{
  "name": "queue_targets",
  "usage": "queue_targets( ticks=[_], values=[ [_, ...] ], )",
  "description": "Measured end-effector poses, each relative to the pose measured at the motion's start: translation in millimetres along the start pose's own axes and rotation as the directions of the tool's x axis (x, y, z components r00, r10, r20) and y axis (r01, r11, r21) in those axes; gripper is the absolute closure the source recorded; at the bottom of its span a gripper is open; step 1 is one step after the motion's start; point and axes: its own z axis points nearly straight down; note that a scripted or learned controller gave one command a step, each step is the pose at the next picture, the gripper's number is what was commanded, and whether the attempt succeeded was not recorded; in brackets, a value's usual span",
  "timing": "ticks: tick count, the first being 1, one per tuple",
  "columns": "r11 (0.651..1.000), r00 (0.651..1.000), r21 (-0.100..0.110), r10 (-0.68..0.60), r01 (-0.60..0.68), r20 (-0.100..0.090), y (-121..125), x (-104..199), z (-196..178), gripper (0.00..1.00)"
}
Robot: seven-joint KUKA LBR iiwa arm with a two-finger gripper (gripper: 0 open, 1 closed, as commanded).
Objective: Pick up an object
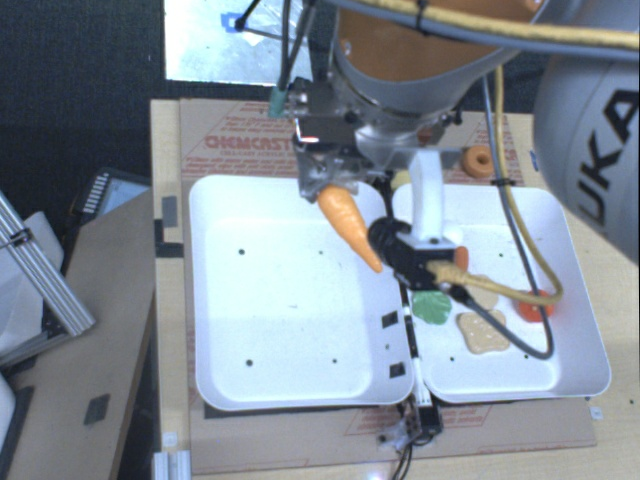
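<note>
Left bin (pixel 260 308) has bare floor from this angle, so the action is at the seam between the two bins. The carrot (pixel 350 226) hangs at a slant with its fat end tucked right up under the gripper (pixel 322 176) and its point aimed down-right toward the divider, above the left bin's right edge. It looks pinched at the top end, but honestly the wrist housing covers the fingers, so I can't tell whether they're closed on it or it's just sitting in front. If it is a real grab, it's a hold way out on one end of a tapered thing, so I'd lift straight and slow, no swinging, since the carrot could pivot or slide out. Further right, the right bin (pixel 560 298) holds a green piece (pixel 433 307), a tan cracker-shaped thing (pixel 484 333) and a red piece (pixel 533 309), all well below the gripper and apart from the carrot.
</note>
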Motion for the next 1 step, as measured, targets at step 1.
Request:
queue_targets(
  ticks=[1],
  values=[
    [1.000, 1.000, -0.001, -0.005, 0.005, -0.001, 0.4, 0.2, -10.6, 1.00]
  ],
)
